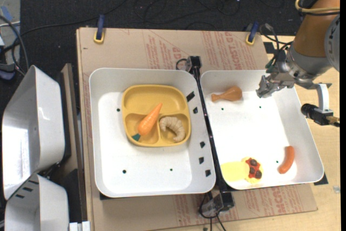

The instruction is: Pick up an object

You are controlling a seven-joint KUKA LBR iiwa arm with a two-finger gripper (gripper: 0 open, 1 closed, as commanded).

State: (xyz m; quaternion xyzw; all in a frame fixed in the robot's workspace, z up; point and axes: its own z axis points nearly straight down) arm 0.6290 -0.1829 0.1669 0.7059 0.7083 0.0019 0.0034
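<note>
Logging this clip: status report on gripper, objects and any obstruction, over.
Gripper at right bin's far edge, nothing between fingers. Nearest object: drumstick, just beside it. Sausage near front corner. Nothing in the way.

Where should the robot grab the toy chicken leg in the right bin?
Probably at the thin bone end of the chicken leg, which points toward the left bin. It lies flat on the right bin floor, so the gripper could come straight down from above, fingers either side of that narrow neck. The fat end looks harder to span.
</note>
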